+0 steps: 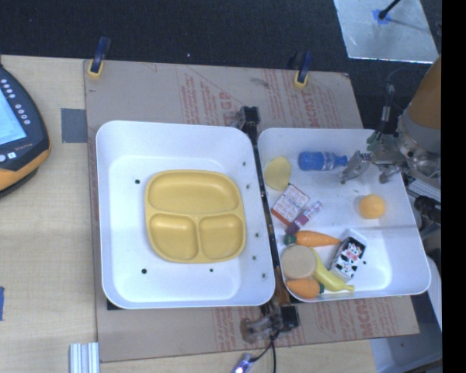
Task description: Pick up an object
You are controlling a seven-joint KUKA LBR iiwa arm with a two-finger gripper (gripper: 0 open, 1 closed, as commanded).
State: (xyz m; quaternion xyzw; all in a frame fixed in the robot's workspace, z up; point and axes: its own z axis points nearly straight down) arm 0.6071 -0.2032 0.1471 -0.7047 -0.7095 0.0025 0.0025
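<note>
Plainly, gripper [370,164] hangs spread, holding nothing.

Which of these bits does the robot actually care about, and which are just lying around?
For the job: gripper; blue bottle; orange ball; carrot; banana.

Just lying about: yellow divided tray; handheld controller; clamps.

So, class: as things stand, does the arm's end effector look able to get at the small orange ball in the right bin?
Probably yes. The end effector hovers over the right bin, close above the orange ball, which lies alone on bare bin floor; the blue bottle sits off to the side.
</note>
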